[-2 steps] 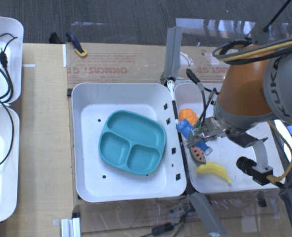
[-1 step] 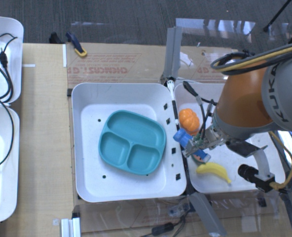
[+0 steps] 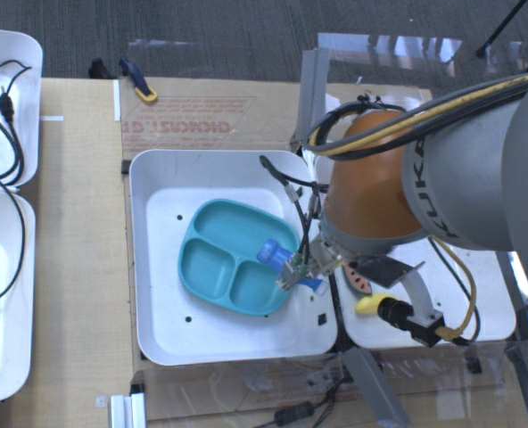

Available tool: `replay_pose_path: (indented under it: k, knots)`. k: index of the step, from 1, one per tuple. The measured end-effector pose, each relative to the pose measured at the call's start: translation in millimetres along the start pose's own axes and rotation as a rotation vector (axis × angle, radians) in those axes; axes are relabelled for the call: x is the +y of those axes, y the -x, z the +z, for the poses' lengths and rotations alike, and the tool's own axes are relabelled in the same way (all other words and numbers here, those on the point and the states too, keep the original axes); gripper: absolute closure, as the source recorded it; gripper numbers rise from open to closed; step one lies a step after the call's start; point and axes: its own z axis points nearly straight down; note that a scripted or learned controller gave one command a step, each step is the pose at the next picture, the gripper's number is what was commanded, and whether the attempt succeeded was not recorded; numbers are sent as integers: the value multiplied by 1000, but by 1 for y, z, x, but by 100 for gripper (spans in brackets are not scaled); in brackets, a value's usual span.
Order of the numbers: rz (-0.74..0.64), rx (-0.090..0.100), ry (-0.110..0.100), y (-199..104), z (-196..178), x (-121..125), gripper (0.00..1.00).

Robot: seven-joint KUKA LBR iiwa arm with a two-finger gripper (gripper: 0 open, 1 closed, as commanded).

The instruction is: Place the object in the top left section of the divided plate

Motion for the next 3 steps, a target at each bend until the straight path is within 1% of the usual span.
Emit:
replay_pose_path:
  k: [1,2,3]
  knots:
    - [1,0,0,0,0,0,0]
    - [3,1,-5,1,-7,-1,100]
    - [4,0,-5,1,-7,-1,0]
